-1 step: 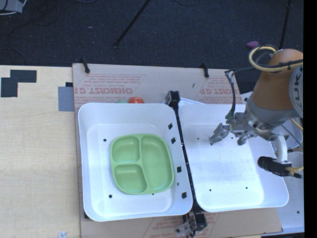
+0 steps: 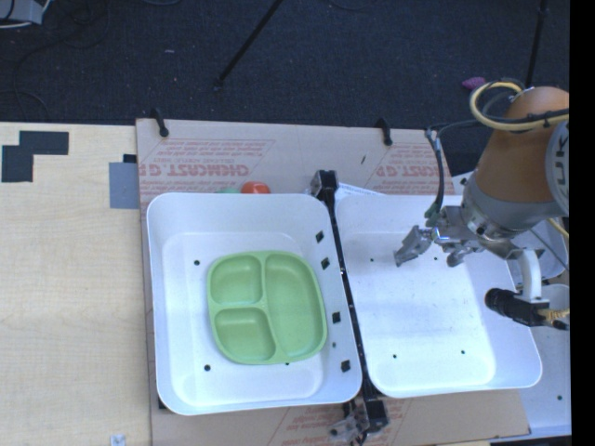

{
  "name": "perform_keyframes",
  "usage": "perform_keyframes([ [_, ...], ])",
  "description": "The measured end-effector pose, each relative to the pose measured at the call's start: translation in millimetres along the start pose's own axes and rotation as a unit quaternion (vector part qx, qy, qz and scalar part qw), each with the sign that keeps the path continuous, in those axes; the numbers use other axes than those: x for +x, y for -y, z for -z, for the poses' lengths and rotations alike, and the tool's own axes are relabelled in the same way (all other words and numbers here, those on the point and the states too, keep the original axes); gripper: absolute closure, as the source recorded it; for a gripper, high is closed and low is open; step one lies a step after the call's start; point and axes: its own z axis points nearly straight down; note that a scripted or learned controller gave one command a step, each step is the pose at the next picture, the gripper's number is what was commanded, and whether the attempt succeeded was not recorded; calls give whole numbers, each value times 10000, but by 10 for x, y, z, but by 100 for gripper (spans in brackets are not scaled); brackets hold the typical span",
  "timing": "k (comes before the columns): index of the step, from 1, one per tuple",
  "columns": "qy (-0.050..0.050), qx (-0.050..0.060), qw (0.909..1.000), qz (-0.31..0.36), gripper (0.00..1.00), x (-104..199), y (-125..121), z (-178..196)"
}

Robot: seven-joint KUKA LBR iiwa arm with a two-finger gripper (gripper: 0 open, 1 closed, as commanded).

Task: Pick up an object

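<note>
Green divided plate (image 2: 267,307) waits in the left bin (image 2: 177,221) as the end effector (image 2: 433,248) is held over the right bin (image 2: 521,374).

Its fingers are seen spread wide, with nothing between them, well apart from the plate. A clean pick would likely require crossing the divider and closing on the plate's raised rim, not its flat face. Mirrored red lettering on the cardboard (image 2: 297,156) beneath the bins cannot be read with certainty.

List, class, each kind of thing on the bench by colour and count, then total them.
White bins: 2, left bin and right bin
Green divided tray: 1
Small orange object behind the left bin: 1
Total: 4
</note>
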Motion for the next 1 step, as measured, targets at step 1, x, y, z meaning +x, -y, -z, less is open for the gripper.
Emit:
perform_keyframes([
  [1, -7, 24, 10000, 9, 0, 70, -70, -511],
])
